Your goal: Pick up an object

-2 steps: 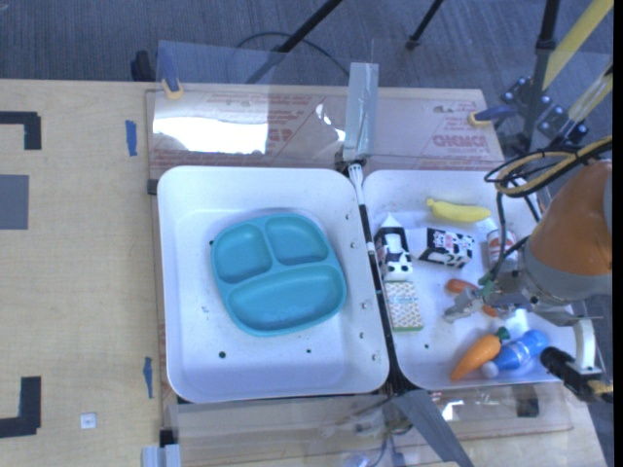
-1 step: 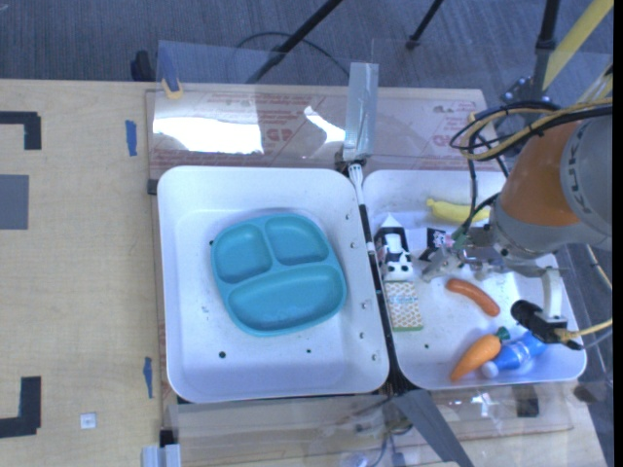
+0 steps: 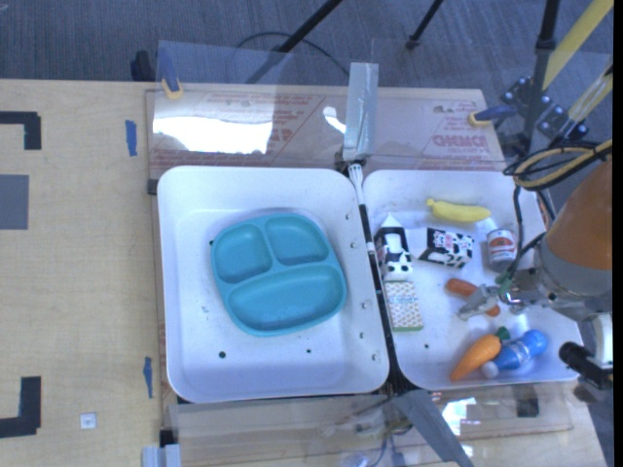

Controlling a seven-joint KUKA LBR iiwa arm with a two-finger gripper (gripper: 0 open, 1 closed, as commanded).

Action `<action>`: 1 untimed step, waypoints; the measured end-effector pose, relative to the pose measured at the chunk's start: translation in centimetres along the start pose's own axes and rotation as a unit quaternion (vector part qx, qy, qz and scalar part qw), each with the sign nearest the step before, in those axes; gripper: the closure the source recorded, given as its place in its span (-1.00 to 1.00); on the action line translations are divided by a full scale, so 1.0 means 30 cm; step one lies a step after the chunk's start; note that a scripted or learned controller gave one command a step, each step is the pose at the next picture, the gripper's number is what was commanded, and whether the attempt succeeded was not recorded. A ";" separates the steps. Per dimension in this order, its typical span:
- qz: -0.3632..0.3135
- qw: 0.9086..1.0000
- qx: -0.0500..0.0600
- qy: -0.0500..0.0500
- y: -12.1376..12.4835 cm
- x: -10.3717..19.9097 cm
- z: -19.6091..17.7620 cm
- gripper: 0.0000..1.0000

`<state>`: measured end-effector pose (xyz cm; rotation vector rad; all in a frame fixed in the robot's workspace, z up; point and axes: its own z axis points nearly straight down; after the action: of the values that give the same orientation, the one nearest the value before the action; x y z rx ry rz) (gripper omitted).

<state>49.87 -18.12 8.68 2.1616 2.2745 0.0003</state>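
The right bin (image 3: 428, 358) holds a yellow banana (image 3: 458, 210), a black-and-white cow-patterned box (image 3: 448, 247), a small cow-patterned carton (image 3: 393, 249) with a speckled packet (image 3: 403, 307) below it, a small red-labelled can (image 3: 500, 245), a short orange piece (image 3: 461, 286), a toy carrot (image 3: 477, 355) and a blue bottle (image 3: 519, 350). My gripper (image 3: 483, 305) reaches in from the right and sits low in this bin, just below the orange piece and above the carrot. Its metal tip looks close to the bin floor. I see nothing clearly held in it.
The left bin (image 3: 185, 261) carries a blue divided plate (image 3: 279, 272). A raised divider (image 3: 370, 261) separates the two bins. The arm's orange band (image 3: 584, 230) and cables (image 3: 555, 163) hang over the right bin's right edge. A clear panel (image 3: 321, 115) stands behind both bins.
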 end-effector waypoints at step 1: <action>-0.009 1.000 -0.004 -0.002 0.225 0.243 -0.006 -1.00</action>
<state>56.25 -10.51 8.86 2.1352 2.2862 0.0049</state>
